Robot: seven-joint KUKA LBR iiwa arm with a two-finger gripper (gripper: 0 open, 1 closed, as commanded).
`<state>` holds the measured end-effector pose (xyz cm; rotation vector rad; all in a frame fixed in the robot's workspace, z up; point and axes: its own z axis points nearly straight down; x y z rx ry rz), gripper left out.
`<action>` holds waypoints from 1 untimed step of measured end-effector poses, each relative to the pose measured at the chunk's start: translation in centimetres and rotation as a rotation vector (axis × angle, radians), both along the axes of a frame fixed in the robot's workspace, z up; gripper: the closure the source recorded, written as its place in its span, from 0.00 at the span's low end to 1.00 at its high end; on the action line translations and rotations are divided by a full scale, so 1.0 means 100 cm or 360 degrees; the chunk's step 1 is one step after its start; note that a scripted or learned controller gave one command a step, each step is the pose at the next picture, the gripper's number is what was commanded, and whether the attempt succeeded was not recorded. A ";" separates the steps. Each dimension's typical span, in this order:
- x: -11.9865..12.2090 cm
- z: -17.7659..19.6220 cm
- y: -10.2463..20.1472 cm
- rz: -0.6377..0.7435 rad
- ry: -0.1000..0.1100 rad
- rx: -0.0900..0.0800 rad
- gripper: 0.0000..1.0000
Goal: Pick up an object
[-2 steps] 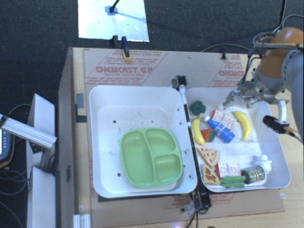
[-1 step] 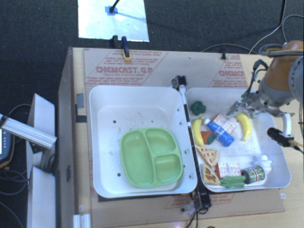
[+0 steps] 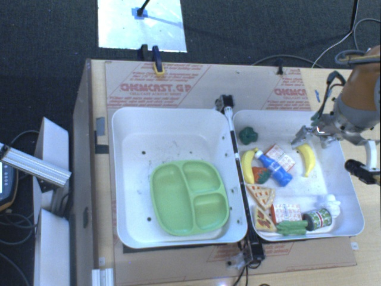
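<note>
L bin [image 3: 128, 159]: green divided tray [image 3: 190, 196], nothing else loose. R bin [image 3: 351, 210]: toy clutter, incl. broccoli [image 3: 248, 135], blue bottle [image 3: 275, 168], pizza slice [image 3: 260, 193]. Likeliest pick looks to be the banana [image 3: 307, 158] near the R bin's far-right side, long axis running roughly near-to-far, slightly tilted. Gripper [image 3: 314, 133] hovers just beyond its far end (a touch left of it), fingers spread apart, nothing between them. Move needed, I judge: short shift toward the near side, then descend.

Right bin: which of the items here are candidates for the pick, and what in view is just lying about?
Candidates, right bin: banana nearest the gripper, second banana, blue bottle, green toy, waffle pieces.

Lying about: green divided tray in the left bin.
</note>
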<state>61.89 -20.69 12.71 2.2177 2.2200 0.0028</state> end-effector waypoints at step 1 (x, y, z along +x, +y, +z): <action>0.049 0.047 0.001 0.0005 -0.0003 -0.0001 0.00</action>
